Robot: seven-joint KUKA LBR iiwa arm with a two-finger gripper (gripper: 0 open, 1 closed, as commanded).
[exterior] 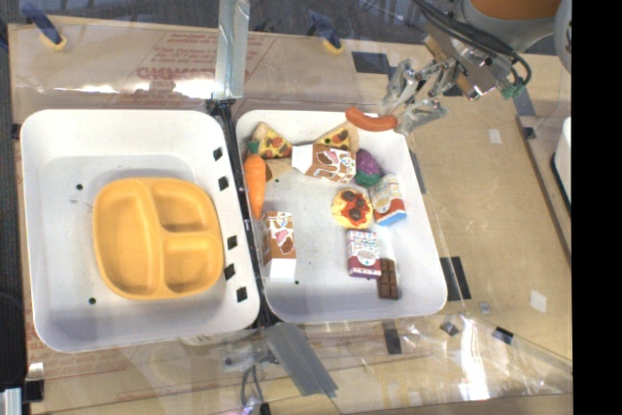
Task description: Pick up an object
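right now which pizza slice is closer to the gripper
The pizza slice just below the sausage; the other slice lies farther left, above the carrot.

Left white bin [39, 151], far view-left of the hand [418, 97]: yellow divided plate [155, 236] lying flat in it. Right white bin [428, 277] reaches from just below the hand down the view. In it: toy carrot [255, 185] along the left wall, pizza slice [270, 143] at the carrot's top, second pizza slice [335, 154] below-left of the hand, purple toy [368, 168] touching it. Lower: round pizza toy [351, 207], small carton [389, 199], brown-white box [280, 236], red packet [362, 251], chocolate bar [388, 279] farthest down. Grey tape strip [231, 49] left of the hand, on the worktop [486, 209]. Blue clip [47, 26] far left.
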